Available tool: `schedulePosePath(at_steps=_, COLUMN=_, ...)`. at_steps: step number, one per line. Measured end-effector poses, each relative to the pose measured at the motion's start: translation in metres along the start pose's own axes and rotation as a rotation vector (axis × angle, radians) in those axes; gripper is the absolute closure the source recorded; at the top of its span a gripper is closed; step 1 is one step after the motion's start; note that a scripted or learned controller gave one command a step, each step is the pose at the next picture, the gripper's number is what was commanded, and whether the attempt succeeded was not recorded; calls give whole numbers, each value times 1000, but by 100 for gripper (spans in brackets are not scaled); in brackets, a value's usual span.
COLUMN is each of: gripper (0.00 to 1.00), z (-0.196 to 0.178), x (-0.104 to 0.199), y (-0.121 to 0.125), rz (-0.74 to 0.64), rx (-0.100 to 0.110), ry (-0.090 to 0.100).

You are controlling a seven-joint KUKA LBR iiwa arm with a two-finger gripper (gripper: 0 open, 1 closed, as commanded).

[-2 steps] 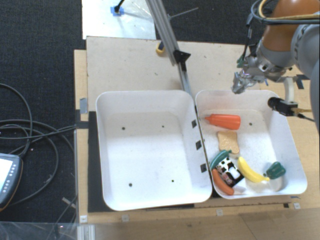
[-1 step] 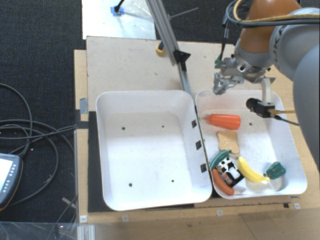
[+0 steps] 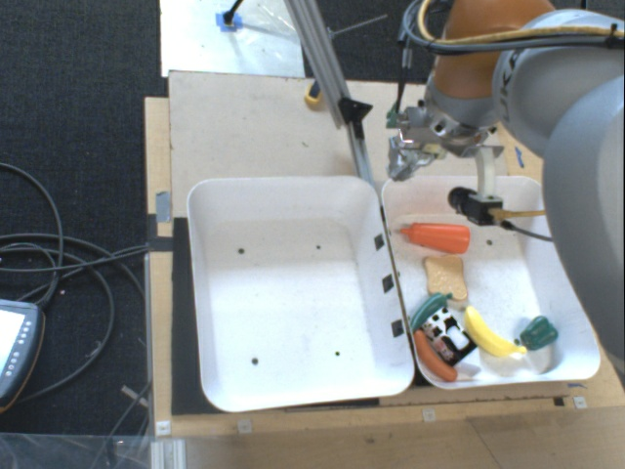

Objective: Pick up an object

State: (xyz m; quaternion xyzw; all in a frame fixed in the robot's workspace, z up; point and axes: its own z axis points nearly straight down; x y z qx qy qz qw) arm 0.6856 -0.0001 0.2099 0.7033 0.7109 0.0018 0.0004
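The right white bin point(image 3: 571, 306) holds several toy foods. An orange carrot point(image 3: 437, 234) lies near its far end, with a tan toast slice point(image 3: 446, 277) just in front of it. At the near end sit a yellow banana point(image 3: 491, 333), a green piece point(image 3: 537, 333), a red sausage point(image 3: 435, 356), a black-and-white item point(image 3: 450, 331) and a green-rimmed piece point(image 3: 427, 311). My gripper point(image 3: 402, 159) hangs over the bin's far left corner, up and to the left of the carrot, apart from every object.
The left white bin point(image 3: 210, 291) stands beside the right one, sharing a divider edge point(image 3: 389, 272). A slanted metal pole point(image 3: 327, 57) crosses behind the gripper. Cables point(image 3: 59, 252) and a tablet point(image 3: 15, 345) lie off the bench's left side.
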Motion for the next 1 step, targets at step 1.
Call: schedulePosePath(at_steps=1, gripper=100, z=-11, x=45, y=-9, rz=1, rx=1, ry=0)
